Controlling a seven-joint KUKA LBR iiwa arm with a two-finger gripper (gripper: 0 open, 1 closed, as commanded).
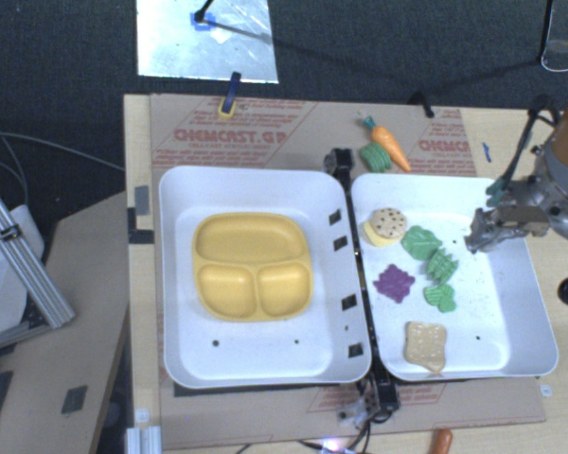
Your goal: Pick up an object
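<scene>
Reaching in from the right, the gripper hangs over the right side of the right bin, its dark tip small and blurred, so I cannot tell how it is set, and nothing shows in its grasp. Most of the arm is cut off by the picture's edge. In that bin lie a round cookie on a yellow piece, a green leaf just beside it, two more green pieces below, a purple toy to their left, and a slice of bread near the front. The nearest of them, the leaf, is apart from the gripper. The left bin holds a yellow divided plate. Both bins rest on a cardboard sheet with red lettering, where a toy carrot lies behind the right bin. Farther back, a shiny metal square sits on dark carpet.
</scene>
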